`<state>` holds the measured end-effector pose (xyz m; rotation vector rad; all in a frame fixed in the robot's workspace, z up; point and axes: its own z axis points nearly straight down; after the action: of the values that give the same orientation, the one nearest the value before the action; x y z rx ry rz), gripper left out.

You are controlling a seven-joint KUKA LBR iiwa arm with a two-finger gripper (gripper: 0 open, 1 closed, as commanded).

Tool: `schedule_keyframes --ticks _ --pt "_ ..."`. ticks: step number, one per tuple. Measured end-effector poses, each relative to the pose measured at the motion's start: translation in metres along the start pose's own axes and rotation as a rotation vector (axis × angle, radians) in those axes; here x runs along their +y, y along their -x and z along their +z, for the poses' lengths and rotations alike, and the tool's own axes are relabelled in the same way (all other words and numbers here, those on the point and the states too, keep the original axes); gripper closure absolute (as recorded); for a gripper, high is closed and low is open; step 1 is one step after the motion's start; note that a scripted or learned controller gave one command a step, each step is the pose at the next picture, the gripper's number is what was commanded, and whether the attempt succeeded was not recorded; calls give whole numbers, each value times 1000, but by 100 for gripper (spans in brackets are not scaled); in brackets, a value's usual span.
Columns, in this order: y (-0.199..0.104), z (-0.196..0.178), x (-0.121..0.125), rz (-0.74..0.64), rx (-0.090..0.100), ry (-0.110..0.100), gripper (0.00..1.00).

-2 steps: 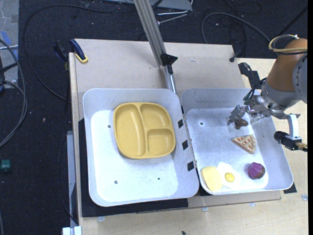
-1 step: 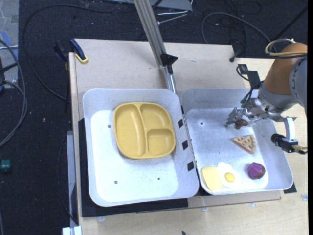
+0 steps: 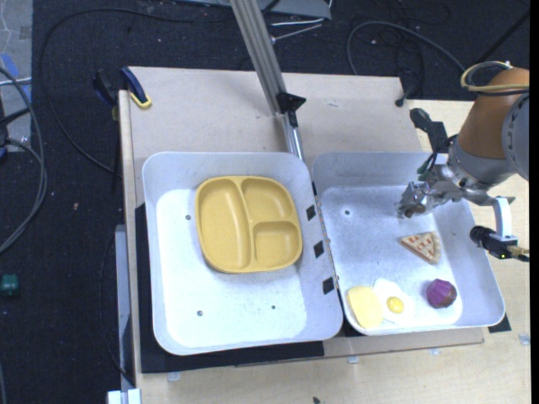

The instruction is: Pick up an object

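Observation:
The right bin (image 3: pixel 362 225) holds a pizza slice toy (image 3: pixel 422 246), a purple round toy (image 3: pixel 440 293), a fried egg toy (image 3: pixel 391 300) and a pale yellow piece (image 3: pixel 365 306) at its front. My gripper (image 3: pixel 413 205) hangs low over the back right part of this bin, just above and left of the pizza slice. Nothing shows between its fingertips. The arm comes in from the right edge.
In the left bin (image 3: pixel 168 293) lies a yellow divided plate (image 3: pixel 248 223). A slanted metal pole (image 3: pixel 263 49) rises behind the bins. Cables lie on the dark floor beyond the bench (image 3: pixel 210 108).

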<state>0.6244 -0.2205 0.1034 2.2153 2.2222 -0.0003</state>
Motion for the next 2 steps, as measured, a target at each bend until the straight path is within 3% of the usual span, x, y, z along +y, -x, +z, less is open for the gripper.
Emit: schedule_keyframes --ticks 2 --pt "-4 -105 0 0 0 5 100"
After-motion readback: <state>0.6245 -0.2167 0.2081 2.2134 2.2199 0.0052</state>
